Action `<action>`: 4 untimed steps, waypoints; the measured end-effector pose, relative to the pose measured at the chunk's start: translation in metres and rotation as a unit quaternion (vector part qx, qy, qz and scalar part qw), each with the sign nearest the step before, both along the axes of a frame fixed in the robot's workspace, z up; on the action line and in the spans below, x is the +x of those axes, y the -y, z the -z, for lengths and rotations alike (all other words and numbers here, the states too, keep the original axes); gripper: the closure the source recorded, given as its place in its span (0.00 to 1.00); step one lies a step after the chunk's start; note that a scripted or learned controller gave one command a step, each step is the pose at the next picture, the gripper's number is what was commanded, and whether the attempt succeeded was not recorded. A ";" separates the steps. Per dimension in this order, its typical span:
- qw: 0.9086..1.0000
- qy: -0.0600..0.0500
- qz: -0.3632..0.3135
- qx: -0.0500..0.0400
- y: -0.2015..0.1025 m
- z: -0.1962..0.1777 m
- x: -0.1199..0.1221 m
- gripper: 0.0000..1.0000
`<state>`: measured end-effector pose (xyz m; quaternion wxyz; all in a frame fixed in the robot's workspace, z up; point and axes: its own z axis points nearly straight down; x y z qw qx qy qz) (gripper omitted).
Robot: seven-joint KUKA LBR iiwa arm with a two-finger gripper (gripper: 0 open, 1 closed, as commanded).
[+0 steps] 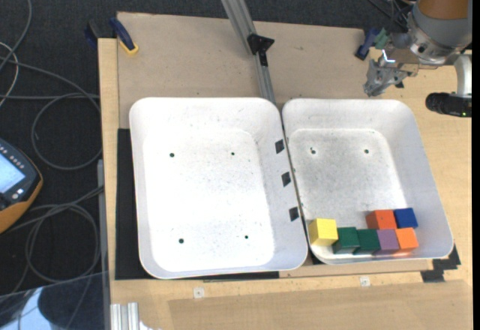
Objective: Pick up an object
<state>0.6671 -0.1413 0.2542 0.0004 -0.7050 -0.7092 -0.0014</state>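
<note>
Several small blocks sit bunched at the near edge of the right bin (409, 137): a yellow block (324, 230), two green blocks (357, 239), a purple block (388, 239), an orange block (406, 238), a red-orange block (383, 219) and a blue block (405, 217). My gripper (384, 83) hangs over the bench beyond the right bin's far right corner, well away from the blocks. Its fingers point down with nothing visible between them.
The left bin (142, 171) lies beside the right one, with a black-marked divider strip between them. A slanted metal pole (240, 10) rises behind the bins. A blue clamp (124, 34) sits at the bench's far left corner; cables lie on the floor.
</note>
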 end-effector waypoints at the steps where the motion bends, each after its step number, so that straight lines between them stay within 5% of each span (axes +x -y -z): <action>1: 1.000 -0.001 -0.001 0.000 -0.061 -0.005 -0.003 1.00; 4: 1.000 -0.002 0.000 0.000 -0.222 -0.011 -0.051 1.00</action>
